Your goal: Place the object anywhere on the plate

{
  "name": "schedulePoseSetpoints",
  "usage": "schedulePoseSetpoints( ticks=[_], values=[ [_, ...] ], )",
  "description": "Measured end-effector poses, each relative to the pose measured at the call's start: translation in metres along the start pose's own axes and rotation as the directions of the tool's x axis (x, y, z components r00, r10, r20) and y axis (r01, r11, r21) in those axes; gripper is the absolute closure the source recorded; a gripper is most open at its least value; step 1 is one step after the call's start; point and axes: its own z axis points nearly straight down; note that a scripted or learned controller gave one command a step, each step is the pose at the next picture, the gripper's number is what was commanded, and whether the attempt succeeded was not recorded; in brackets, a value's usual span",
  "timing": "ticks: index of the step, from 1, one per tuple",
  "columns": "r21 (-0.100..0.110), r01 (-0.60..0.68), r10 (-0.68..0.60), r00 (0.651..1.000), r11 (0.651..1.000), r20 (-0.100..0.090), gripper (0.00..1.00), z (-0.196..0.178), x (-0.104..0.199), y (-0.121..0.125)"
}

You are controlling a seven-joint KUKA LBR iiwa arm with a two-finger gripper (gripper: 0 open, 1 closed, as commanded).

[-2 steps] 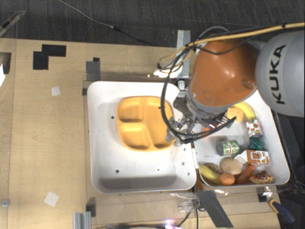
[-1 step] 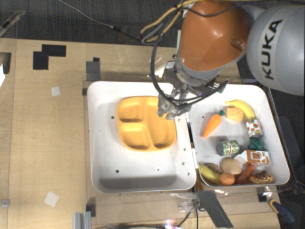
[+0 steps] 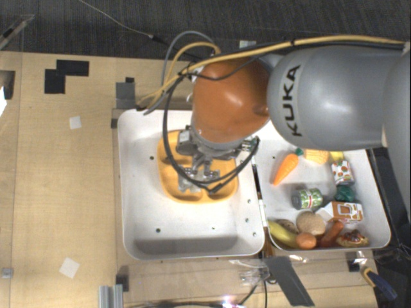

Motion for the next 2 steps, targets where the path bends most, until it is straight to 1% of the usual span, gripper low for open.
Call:
schedulePoseSetpoints(
  ticks=[1,2],
  values=[
    [0.010,-0.063,0.063,0.998,0.998,0.004,1.00,-0.022,-0.030,-0.053],
    [0.007,-0.468,0.468,0.884,0.884,0.008,1.00,-0.069,-0.042,-0.004]
  ],
)
